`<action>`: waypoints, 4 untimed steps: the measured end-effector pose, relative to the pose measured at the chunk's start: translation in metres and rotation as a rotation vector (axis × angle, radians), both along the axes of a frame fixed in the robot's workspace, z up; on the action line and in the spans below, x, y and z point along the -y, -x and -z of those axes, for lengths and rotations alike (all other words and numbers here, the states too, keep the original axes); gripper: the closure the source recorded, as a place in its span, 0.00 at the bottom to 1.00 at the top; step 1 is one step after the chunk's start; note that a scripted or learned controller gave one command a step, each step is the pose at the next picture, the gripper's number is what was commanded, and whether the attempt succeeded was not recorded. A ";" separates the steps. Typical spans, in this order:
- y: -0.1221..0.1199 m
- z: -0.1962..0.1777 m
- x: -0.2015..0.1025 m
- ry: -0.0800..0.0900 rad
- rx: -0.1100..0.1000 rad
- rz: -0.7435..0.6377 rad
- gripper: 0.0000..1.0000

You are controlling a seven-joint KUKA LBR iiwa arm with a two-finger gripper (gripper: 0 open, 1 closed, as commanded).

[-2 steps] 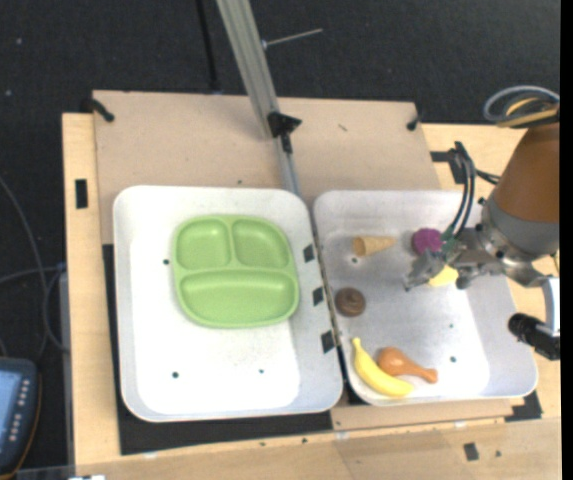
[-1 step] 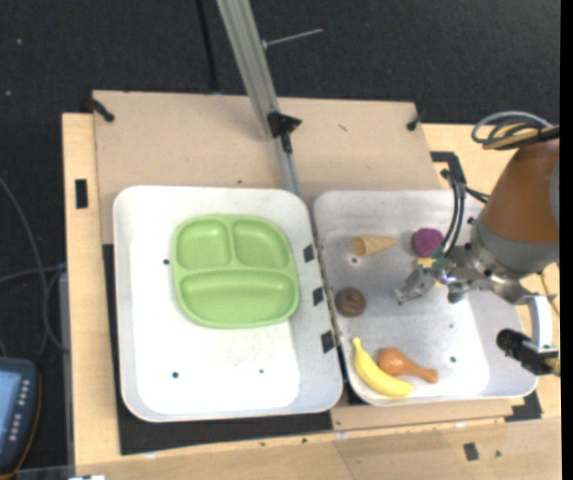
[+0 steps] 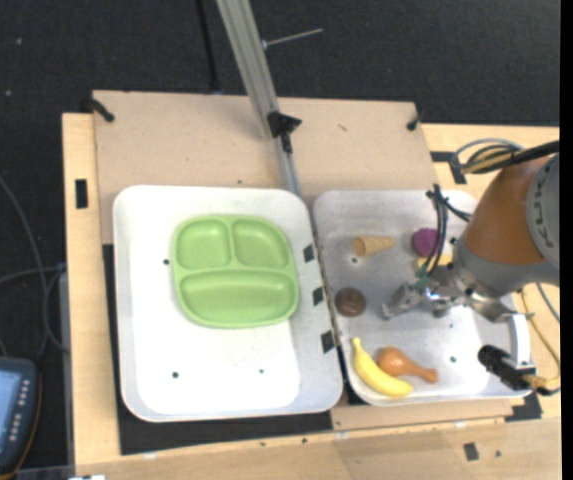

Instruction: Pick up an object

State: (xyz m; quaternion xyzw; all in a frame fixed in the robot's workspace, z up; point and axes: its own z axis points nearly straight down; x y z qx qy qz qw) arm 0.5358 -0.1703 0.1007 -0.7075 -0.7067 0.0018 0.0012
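Observation:
The right bin [image 3: 386, 213] holds a yellow banana [image 3: 374, 371] near its front edge, with an orange drumstick-shaped toy [image 3: 404, 364] touching it. A brown round object [image 3: 350, 301] lies at the bin's left side. A tan ice-cream cone [image 3: 373, 245] and a purple object [image 3: 425, 240] lie toward the back. My gripper [image 3: 403, 302] hangs low over the middle of this bin, right of the brown object and above the drumstick toy. Nothing shows between its fingers.
The left bin [image 3: 146, 368] carries a green divided plate [image 3: 235, 272]. A slanted metal pole [image 3: 251, 58] runs from the top down to the bins' back edge. The arm's grey and orange body [image 3: 506, 238] covers the right bin's right side. Cables lie at the right.

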 end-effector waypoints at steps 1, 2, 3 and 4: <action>-0.002 -0.014 0.001 0.000 0.008 0.007 1.00; 0.003 -0.076 0.002 0.002 0.012 0.003 1.00; 0.001 -0.122 0.004 0.002 0.012 -0.004 1.00; 0.009 -0.135 -0.045 -0.002 0.008 -0.008 1.00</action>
